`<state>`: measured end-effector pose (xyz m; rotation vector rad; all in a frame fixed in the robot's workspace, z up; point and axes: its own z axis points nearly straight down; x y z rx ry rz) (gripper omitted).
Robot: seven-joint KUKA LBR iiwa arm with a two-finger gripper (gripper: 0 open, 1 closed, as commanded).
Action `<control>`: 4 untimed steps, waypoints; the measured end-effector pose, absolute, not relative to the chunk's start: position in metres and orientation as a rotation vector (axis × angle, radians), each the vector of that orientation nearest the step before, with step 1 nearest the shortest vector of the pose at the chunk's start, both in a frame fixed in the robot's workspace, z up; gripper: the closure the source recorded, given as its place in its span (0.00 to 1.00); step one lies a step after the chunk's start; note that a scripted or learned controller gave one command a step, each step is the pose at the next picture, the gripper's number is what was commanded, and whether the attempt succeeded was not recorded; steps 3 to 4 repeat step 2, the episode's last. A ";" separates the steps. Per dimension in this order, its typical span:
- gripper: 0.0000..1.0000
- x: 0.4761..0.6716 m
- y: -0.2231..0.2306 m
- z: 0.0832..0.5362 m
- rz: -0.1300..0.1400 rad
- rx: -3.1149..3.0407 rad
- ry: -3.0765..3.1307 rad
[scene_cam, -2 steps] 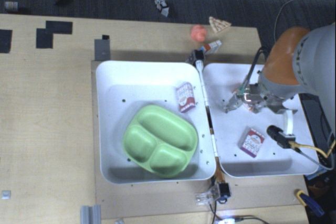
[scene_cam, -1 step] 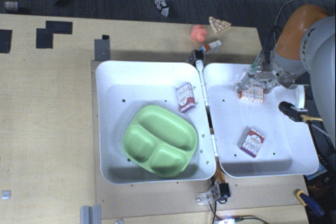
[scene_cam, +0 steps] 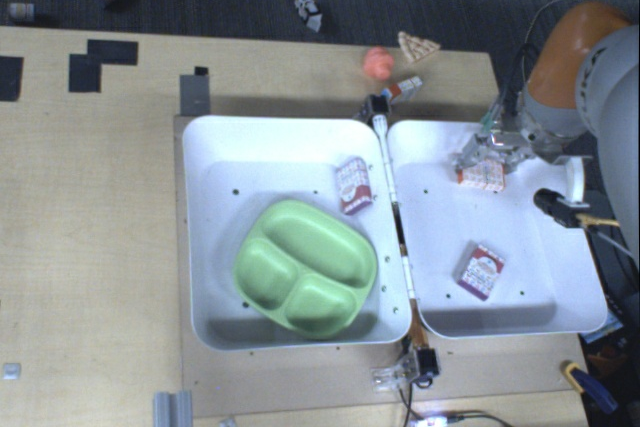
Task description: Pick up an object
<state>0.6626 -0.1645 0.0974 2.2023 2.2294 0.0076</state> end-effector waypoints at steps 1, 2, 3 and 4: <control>1.00 0.671 -0.049 0.187 0.012 2.210 2.228; 1.00 0.587 -0.018 0.227 0.004 2.214 2.227; 1.00 0.587 -0.018 0.227 0.004 2.214 2.227; 1.00 0.587 -0.018 0.227 0.004 2.214 2.227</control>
